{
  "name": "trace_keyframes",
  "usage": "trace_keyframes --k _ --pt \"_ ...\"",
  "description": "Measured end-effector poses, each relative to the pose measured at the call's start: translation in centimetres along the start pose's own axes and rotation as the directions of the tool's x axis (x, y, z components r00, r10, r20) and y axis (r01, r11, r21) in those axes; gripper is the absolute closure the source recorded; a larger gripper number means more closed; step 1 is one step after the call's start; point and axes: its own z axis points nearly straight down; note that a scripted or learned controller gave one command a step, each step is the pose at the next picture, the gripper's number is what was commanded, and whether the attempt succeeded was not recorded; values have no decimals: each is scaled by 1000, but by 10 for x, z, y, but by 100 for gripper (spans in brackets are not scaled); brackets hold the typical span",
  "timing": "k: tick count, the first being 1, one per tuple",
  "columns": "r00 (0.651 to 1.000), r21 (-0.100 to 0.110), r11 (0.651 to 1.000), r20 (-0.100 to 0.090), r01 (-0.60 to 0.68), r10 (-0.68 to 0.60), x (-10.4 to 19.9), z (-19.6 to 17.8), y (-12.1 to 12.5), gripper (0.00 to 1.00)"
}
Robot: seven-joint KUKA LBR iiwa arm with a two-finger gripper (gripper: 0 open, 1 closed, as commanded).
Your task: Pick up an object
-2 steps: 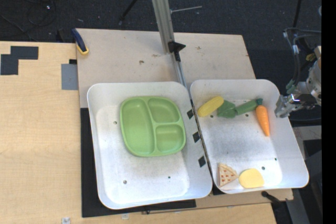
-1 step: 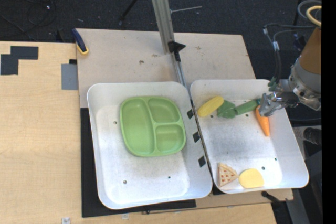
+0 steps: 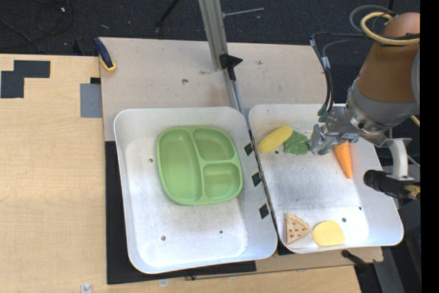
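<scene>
In the right bin (image 3: pixel 384 230) lie a yellow corn cob (image 3: pixel 274 138) with a green husk (image 3: pixel 296 143), an orange carrot (image 3: pixel 343 158), a pizza slice (image 3: pixel 295 228) and a round yellow piece (image 3: pixel 328 233). My gripper (image 3: pixel 321 142) hangs low over the bin's far part, just right of the green husk and just left of the carrot's top. It looks close to both. The wrist hides whatever lies directly beneath it.
The left bin (image 3: pixel 137 216) holds a green divided plate (image 3: pixel 199 165). A metal post (image 3: pixel 212 24) rises behind the bins, near the divider between them. Black clips (image 3: pixel 255 178) sit along that divider. The grey arm (image 3: pixel 384 79) fills the upper right.
</scene>
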Motion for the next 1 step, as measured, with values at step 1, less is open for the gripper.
trace_keyframes --k 1 --pt "1000 -2 1000 1 0 0 53 -7 6 100"
